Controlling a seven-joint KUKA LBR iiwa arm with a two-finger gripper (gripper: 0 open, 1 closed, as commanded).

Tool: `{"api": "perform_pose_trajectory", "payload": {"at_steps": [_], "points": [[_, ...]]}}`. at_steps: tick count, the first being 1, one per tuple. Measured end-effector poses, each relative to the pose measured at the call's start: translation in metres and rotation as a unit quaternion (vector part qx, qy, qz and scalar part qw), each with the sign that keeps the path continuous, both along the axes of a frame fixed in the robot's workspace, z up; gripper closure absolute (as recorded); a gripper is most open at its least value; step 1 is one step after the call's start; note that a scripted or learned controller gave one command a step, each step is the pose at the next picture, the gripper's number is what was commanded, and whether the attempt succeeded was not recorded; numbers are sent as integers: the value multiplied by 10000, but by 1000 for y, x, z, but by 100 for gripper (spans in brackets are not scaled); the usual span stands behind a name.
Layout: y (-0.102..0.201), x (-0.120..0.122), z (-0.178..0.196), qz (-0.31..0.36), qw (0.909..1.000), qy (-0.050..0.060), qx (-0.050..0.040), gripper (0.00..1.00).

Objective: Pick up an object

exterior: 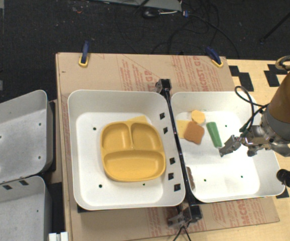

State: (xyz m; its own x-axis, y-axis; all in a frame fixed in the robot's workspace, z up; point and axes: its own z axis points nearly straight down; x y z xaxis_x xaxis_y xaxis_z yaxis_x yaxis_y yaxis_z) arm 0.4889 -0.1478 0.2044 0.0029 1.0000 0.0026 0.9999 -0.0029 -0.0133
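Observation:
In the right bin (225, 179), several small objects lie near its upper left: a green stick (213, 133), an orange-brown block (194, 133), a round yellow piece (198, 116) and a flat pale yellow piece (182, 126) partly under the block. My gripper (229, 147) hangs low over the bin floor, just right of and below the green stick's lower end. It is apart from the stick, and I see nothing held in it. The arm (285, 109) reaches in from the right.
The left bin (85, 134) holds a yellow divided plate (132, 152). A black divider (172, 134) runs between the two bins. Cables (250, 107) loop over the right bin's upper right corner. White panels (14, 134) lie left of the bench.

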Motion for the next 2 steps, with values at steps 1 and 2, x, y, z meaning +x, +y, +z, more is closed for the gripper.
{"api": "perform_pose_trajectory", "payload": {"at_steps": [1, 2], "points": [[0, 3, 6, 17, 10000, -63, -12, 0], [11, 2, -43, 10, 10000, -49, -6, 0]]}}
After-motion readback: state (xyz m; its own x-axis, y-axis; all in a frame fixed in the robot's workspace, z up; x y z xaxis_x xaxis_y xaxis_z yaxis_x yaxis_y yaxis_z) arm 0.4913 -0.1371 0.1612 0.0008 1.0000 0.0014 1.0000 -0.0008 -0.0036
